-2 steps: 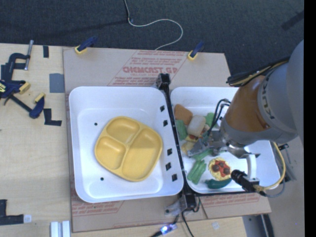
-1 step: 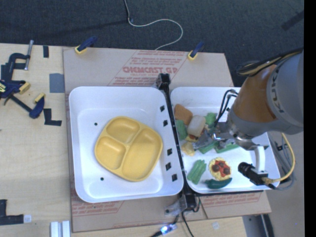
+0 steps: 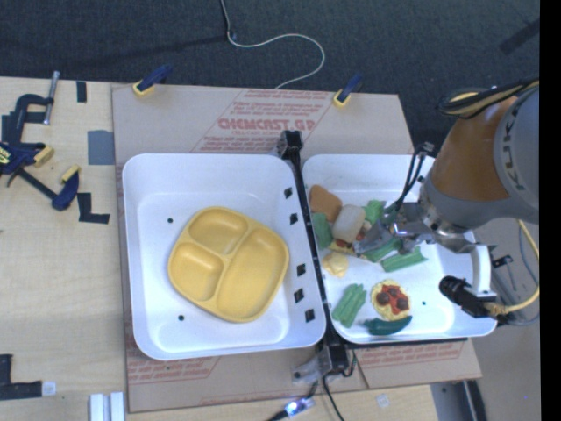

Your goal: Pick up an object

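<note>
Fingers: can't tell open or closed, tips blurred among toys
Gripper (image 3: 386, 233): low in right bin (image 3: 438, 169), over green pieces (image 3: 393, 251)
Nearby: white block (image 3: 348, 224) and brown piece (image 3: 324, 202) just left; pizza toy (image 3: 391, 298) below; green stick (image 3: 349, 304) lower left
Left bin (image 3: 140, 235): yellow tray (image 3: 229, 263)

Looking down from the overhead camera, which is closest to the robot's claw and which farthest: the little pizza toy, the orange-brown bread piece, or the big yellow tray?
Measured from the gripper:
1. Pizza toy, just below it in the right bin.
2. Orange-brown bread piece, up and left, by the divider.
3. Yellow tray, far left, in the other bin.
</note>
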You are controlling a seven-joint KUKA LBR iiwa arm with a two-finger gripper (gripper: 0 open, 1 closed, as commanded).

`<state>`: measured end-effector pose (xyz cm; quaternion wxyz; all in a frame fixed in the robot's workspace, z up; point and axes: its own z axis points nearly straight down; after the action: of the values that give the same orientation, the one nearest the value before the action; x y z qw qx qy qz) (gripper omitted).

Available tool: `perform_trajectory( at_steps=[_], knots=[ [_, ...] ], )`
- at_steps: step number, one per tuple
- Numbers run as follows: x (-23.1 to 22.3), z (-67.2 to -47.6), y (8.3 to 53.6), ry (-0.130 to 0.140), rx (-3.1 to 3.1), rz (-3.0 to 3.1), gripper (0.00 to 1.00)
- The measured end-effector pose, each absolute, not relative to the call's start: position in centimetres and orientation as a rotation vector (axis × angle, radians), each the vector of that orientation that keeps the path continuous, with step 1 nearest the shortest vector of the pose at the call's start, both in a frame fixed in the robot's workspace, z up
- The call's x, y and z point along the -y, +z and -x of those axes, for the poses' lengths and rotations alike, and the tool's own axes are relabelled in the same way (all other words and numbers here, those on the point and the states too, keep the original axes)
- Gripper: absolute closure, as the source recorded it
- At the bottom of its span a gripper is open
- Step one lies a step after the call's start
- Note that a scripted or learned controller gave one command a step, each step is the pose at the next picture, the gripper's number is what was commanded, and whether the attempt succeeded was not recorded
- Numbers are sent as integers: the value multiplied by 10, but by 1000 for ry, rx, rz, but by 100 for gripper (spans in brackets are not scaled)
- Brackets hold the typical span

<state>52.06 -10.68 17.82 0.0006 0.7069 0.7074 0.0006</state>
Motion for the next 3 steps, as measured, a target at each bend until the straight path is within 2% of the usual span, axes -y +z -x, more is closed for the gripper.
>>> perform_trajectory(
  at_steps=[1, 2, 3],
  knots=[
    [106, -521, 227, 2, -2223, -2218, 100],
    [43, -524, 229, -1, -2230, -2217, 100],
    [-4, -519, 227, -3, -2228, -2219, 100]
  ],
)
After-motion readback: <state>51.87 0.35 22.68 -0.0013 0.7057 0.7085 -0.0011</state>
